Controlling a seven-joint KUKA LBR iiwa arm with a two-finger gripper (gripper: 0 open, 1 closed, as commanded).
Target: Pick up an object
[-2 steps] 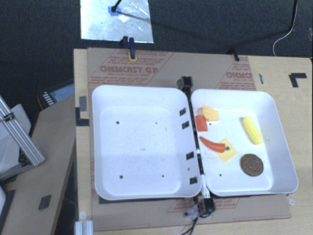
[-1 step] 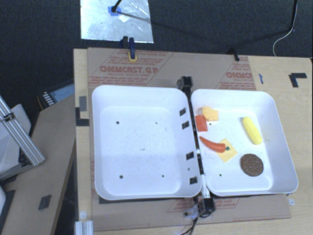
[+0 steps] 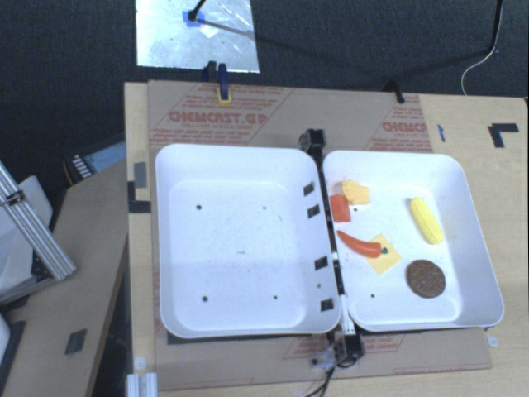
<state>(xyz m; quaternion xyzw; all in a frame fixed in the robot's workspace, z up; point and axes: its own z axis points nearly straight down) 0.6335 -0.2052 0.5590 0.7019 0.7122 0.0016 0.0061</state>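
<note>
The right bin [image 3: 475, 222] holds several small food toys. A yellow corn cob [image 3: 426, 220] lies toward its right side. A brown round patty [image 3: 426, 279] sits near the front. A red chili pepper [image 3: 361, 243] lies partly over a flat yellow cheese slice [image 3: 385, 259]. Close to the divider are a small red-orange block [image 3: 340, 208] and a pale yellow-orange chunk [image 3: 356, 192] just behind it.
The left bin [image 3: 178, 180] sits beside the right one, joined by a black clipped divider [image 3: 324, 222]. Both rest on a cardboard sheet [image 3: 248, 114] on the bench. A foil-like plate [image 3: 197, 21] lies on the dark floor behind. An aluminium frame [image 3: 33, 230] stands at the left.
</note>
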